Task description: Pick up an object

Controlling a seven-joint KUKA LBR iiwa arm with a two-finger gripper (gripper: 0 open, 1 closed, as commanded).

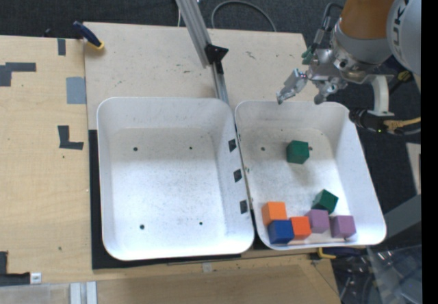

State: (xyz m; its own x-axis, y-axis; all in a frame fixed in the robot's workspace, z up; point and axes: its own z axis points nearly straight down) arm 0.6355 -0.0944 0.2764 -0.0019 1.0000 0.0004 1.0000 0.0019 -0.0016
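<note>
The right bin holds several small blocks. A green block lies alone near its middle. A darker green block rests further front, and at the front wall sit two orange blocks, a blue block and two purple blocks. My gripper hangs above the bin's back rim, open, with nothing between its fingers. It is well above and behind the green block.
The left bin stands beside the right one. A slanted metal rail runs from the top down to the gap between the bins. A cable loops on the bench behind the bins.
</note>
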